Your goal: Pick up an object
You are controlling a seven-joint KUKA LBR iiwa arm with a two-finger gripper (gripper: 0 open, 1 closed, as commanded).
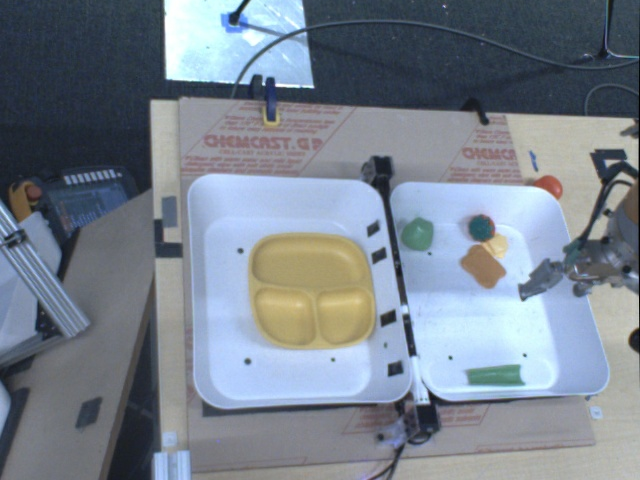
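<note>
The right bin (575,363) holds several small objects. A green rounded piece (417,233) lies near its back left. A round teal and red item (482,227) sits further right, touching a pale yellow piece (497,245). An orange slab (483,266) lies just in front of them. A green elongated object (494,374) rests by the front wall. My gripper (545,277) reaches in from the right over the bin's right half, just right of the orange slab and apart from it. I see nothing held in it.
The left bin (215,368) contains a yellow divided plate (308,290). A black divider with clips (390,288) runs between the bins. A small orange ball (548,185) sits outside the right bin's back corner. Cables cross the dark floor behind the bench.
</note>
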